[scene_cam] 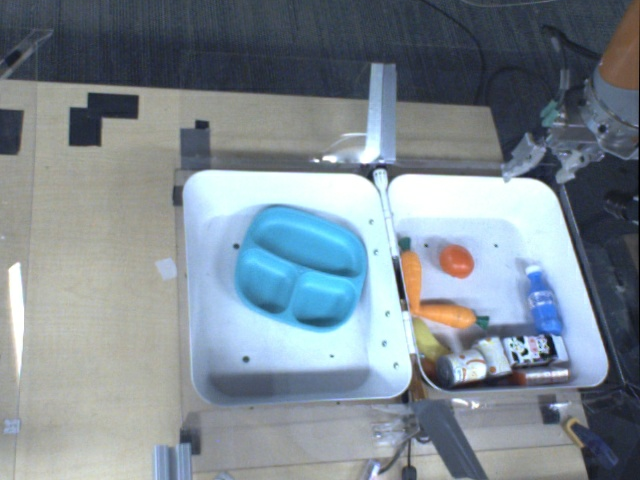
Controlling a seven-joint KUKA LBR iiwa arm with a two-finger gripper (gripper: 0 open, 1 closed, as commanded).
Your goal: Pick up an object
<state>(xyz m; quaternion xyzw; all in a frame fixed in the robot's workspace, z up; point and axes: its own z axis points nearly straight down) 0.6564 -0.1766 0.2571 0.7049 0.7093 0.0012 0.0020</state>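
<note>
Hovering just beyond the far right corner of the right bin [560, 203], the claw [548, 160] is spread wide and holds nothing, poised for descent toward candidates inside that bin: an orange ball [457, 260], 2 carrots [447, 315] and a blue bottle [543, 301].

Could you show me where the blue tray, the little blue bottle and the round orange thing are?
Blue divided tray [300, 265]: camera view, its middle ridge.
Blue bottle [543, 303]: camera view, its body.
Round orange fruit [457, 260]: camera view, its top.
</note>
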